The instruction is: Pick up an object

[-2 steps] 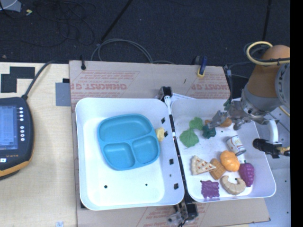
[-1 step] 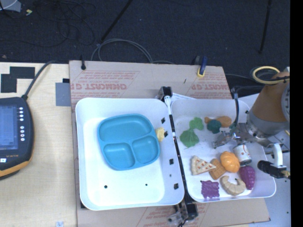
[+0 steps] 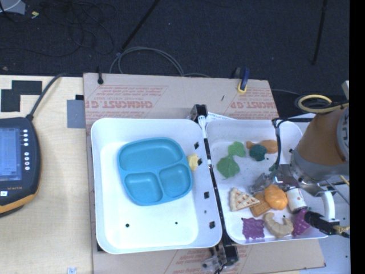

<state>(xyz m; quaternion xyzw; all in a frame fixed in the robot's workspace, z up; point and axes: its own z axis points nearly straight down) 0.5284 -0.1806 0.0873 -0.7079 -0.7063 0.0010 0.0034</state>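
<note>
My gripper [image 3: 267, 182] hangs low over the right bin [image 3: 225, 131], near its middle, under the grey wrist and orange band [image 3: 319, 140]. Just below it lie an orange ball [image 3: 275, 197], a tan cracker [image 3: 259, 208] and a triangular waffle piece [image 3: 240, 199]. Two green lumps [image 3: 228, 166] and a teal lump [image 3: 258, 151] sit further back. Along the bin's front edge are a purple piece [image 3: 252, 228], a beige curved piece [image 3: 278, 226] and another purple piece [image 3: 300, 224]. I cannot make out anything held.
The left bin [image 3: 108, 210] holds a blue divided plate [image 3: 154, 170]. A small yellow object [image 3: 193, 162] sits at the divider between the bins. A white cylinder [image 3: 295, 199] lies right of the orange ball. A tablet [image 3: 14, 158] rests on the bench at far left.
</note>
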